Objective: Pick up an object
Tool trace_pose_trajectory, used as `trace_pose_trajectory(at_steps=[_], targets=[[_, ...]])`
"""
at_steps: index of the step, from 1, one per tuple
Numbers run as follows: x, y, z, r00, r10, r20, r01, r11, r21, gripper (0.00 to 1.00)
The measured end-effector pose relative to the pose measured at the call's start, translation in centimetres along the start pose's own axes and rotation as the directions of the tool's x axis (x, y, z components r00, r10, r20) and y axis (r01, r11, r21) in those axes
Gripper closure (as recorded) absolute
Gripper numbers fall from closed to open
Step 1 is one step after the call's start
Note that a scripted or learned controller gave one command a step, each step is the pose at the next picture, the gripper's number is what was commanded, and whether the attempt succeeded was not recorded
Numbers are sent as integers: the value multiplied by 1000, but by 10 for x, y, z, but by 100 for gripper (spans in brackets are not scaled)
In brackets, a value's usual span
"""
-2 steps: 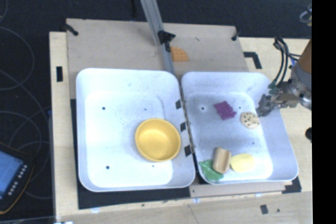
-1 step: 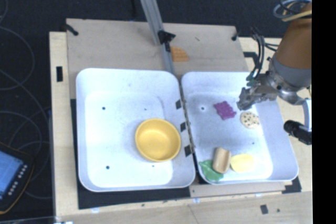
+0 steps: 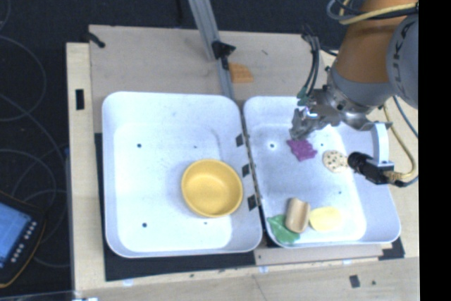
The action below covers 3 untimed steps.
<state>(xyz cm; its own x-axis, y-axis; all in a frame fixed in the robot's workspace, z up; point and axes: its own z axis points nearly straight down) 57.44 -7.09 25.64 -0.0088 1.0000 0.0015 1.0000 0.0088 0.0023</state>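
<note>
Purple object (image 3: pixel 301 149): right bin (image 3: pixel 268 116), just below gripper (image 3: pixel 303 125)
Gripper: low over it, finger opening unclear, can't tell
Yellow bowl (image 3: pixel 211 187): left bin (image 3: pixel 127 116)

From my station I can't make out how the pincer (image 3: pixel 303 129) tips stand; they blur into the small purple lumpy object (image 3: pixel 302 149) just below. The green flat piece (image 3: pixel 280 228) is partly covered by the tan upright cylinder (image 3: pixel 297 214). The round speckled cream disc (image 3: pixel 334 161) is too small for me to identify. The dark tablet with blue screen (image 3: pixel 14 236) is cut by the left edge.
</note>
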Motion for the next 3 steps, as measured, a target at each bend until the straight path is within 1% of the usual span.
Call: trace_pose_trajectory(at_steps=[3], targets=[[152,50,-13,1000,2,1,-2,1000,0,100]])
